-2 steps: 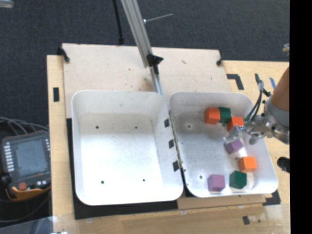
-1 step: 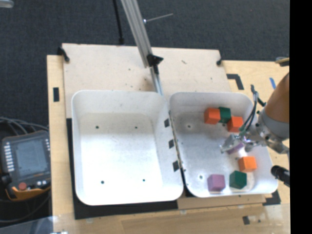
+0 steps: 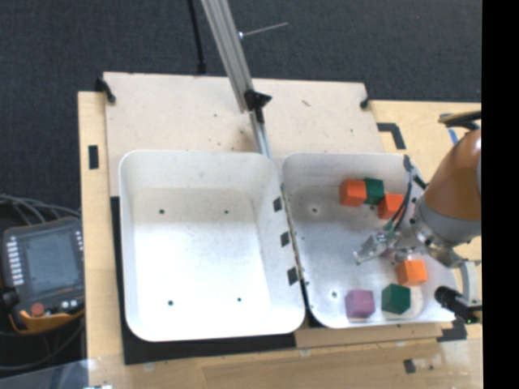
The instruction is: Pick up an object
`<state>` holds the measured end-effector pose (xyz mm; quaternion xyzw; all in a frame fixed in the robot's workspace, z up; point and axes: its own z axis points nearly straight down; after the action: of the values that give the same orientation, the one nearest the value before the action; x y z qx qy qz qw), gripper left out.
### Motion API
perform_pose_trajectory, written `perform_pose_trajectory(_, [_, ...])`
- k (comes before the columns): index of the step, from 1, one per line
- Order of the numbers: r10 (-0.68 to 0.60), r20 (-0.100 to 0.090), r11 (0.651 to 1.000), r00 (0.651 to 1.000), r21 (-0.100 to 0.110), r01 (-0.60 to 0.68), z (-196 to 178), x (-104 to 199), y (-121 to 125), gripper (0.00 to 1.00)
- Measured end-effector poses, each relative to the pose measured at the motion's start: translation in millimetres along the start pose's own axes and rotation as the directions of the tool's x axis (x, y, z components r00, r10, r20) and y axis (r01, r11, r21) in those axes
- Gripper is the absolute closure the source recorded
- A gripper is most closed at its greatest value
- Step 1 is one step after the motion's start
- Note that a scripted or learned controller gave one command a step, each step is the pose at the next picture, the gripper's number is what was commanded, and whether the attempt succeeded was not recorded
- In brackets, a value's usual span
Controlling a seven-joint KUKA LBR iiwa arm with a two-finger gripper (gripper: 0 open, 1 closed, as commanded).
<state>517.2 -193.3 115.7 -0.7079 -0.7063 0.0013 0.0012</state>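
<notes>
Left of right bin (image 3: 324, 177): left bin (image 3: 138, 177). Inside right bin, left to right: purple block (image 3: 359, 303) at near wall; orange block (image 3: 352, 192) touching green block (image 3: 374, 189) near far wall; gripper (image 3: 375, 247) mid-bin, finger state impossible to tell; green cube (image 3: 396, 299) beside purple block; orange cube (image 3: 413, 271) just above it.

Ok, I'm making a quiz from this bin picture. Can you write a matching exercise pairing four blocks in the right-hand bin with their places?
Things:
1. purple block
2. orange block at the far side
3. orange block near the gripper
4. dark green block

Places:
A. touching a green block at the far side
B. near edge, leftmost
C. near edge, right of purple
D. just behind the dark green block

Pairs: 1-B, 2-A, 3-D, 4-C
</notes>
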Motion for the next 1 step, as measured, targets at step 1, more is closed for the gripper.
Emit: perform_pose_trajectory(1, [0.006, 0.001, 1.0, 1.0, -0.01, -0.006, -13.5, -1.3, 2.4, 1.0])
